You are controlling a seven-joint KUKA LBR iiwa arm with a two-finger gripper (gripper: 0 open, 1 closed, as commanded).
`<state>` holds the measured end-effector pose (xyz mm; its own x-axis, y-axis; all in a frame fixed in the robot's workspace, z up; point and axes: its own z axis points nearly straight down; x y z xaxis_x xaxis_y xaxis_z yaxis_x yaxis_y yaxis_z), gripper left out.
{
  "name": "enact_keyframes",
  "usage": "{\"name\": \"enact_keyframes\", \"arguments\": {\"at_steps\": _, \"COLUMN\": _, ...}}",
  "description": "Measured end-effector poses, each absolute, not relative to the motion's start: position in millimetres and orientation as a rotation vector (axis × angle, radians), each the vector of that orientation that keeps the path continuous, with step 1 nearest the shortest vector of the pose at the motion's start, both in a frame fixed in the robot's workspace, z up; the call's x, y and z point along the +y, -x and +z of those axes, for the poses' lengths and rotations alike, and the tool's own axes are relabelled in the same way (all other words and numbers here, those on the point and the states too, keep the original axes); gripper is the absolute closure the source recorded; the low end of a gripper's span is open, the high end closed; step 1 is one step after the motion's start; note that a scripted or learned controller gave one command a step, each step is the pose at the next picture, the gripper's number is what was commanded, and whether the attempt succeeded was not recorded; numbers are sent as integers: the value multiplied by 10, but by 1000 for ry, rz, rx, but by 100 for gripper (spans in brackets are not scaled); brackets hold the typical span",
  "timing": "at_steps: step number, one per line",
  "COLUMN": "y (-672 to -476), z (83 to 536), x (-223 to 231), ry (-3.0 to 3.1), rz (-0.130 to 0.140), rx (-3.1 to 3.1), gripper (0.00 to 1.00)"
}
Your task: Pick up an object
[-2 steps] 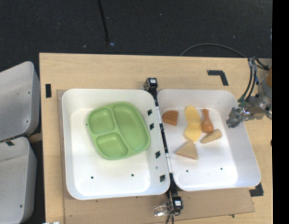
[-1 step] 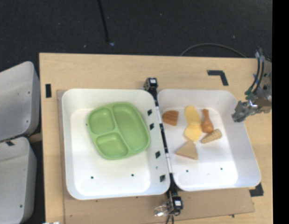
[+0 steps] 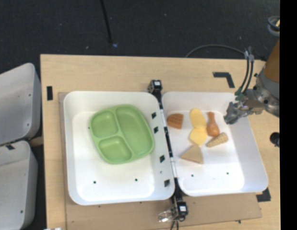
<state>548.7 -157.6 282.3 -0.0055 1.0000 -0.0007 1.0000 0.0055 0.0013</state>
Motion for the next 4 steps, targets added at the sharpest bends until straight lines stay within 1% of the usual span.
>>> {"name": "enact_keyframes", "arguments": {"at_steps": 1, "y": -5544, "z": 2660, "x": -1029, "ry": -2214, "rz": 1, "rx": 2228, "gripper": 100}}
{"name": "enact_keyframes", "arguments": {"at_steps": 2, "y": -5557, "z": 2708, "x": -502, "ry": -2214, "rz": 2, "rx": 2230, "gripper": 100}}
{"name": "enact_keyframes", "arguments": {"at_steps": 3, "y": -5610, "z": 2697, "x": -24, "ry": -2213, "rz": 4, "rx": 2228, "gripper": 100}}
{"name": "enact_keyframes", "arguments": {"at_steps": 4, "y": -5528, "z": 2484, "x": 495, "ry": -2215, "rz": -1, "rx": 2229, "gripper": 100}}
